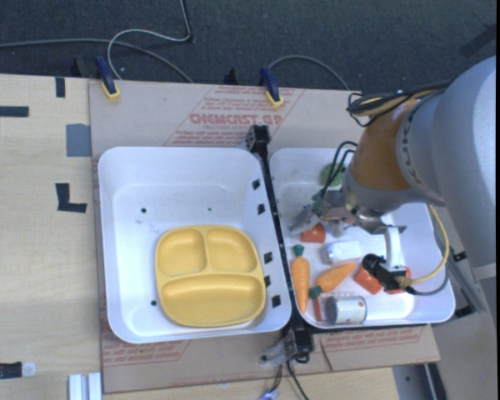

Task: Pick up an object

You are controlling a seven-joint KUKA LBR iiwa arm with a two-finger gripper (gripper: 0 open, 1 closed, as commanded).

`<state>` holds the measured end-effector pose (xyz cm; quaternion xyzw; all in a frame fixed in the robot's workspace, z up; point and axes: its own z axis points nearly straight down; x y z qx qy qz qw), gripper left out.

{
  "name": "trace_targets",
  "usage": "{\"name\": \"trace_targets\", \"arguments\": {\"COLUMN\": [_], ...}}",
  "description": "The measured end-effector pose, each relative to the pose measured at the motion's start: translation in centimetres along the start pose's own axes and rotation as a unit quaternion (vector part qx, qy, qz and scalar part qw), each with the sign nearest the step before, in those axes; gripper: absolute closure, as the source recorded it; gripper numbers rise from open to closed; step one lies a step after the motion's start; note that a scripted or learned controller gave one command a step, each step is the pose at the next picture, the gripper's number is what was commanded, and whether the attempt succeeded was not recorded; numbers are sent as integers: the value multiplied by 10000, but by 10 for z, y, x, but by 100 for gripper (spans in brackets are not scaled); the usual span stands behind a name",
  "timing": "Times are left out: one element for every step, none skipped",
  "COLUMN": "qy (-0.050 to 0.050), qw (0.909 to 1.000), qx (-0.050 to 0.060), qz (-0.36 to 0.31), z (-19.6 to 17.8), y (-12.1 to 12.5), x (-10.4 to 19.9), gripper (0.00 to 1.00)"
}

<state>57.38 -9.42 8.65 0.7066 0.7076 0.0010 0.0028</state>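
The grey arm (450, 148) reaches in from the right, its orange band bent down over the right bin (437, 311), wrist low among the clutter. The jaws (327, 215) sit deep in that bin; whether they are apart or together cannot be told. Red print on the cardboard over the bench (225, 119) is too blurred to read surely. A red piece (313, 234) lies just below the jaws, an upright carrot (300, 283) further below, a second carrot (337, 275) beside it. A yellow divided plate (209, 275) lies well left in the left bin (117, 223).
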Motion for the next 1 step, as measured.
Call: {"name": "trace_targets", "arguments": {"qy": [-7], "qw": [10000], "qx": [4], "qz": [3], "z": [-10], "y": [0], "x": [-1], "gripper": [100]}}
